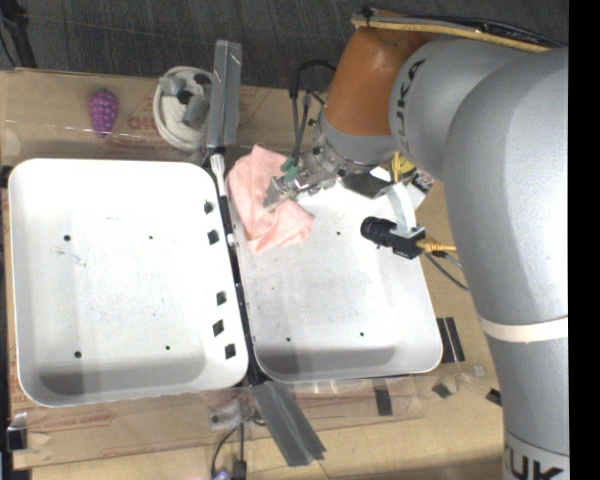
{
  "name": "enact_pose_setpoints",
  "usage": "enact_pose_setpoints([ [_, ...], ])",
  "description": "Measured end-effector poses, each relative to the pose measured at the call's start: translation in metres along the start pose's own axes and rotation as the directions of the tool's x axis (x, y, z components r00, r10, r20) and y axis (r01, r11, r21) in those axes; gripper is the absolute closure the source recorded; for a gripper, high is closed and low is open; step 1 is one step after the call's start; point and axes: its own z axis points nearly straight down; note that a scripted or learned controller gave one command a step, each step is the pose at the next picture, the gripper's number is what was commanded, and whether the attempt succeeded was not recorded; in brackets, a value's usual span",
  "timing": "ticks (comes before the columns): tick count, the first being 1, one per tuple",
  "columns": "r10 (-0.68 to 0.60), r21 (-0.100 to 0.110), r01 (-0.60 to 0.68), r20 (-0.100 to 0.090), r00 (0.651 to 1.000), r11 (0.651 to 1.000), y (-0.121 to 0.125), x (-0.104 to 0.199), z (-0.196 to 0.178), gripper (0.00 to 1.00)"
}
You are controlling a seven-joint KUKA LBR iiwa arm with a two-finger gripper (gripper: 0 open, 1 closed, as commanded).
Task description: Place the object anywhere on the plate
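Presently, our entries:
Gripper (283, 184): we cannot tell its opening or hold.
Cloth (265, 208): pink, bunched directly under it.
Bin (400, 343): beneath both.
Advice: we pinch a raised fold, lift straight.

You've got the arm (500, 218) coming in from the right, big grey link filling that side top to bottom. Orange band (365, 83) sits above the wrist, near the upper middle. Wrist bends down and to the left from there. Gripper (282, 190) points down-left, tips low over the far left corner of the right bin. Can't tell finger gap from this angle, too small and partly hidden by the wrist.
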Motion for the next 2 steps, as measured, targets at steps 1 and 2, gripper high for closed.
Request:
enact_pose_setpoints([
  [1,-0.005,0.000,0.005,0.000,1.000,1.000,0.001,0.000,-0.040,1.00],
  [2,-0.398,0.003,0.398,-0.002,0.917,0.917,-0.001,0.060,-0.038,1.00],
])
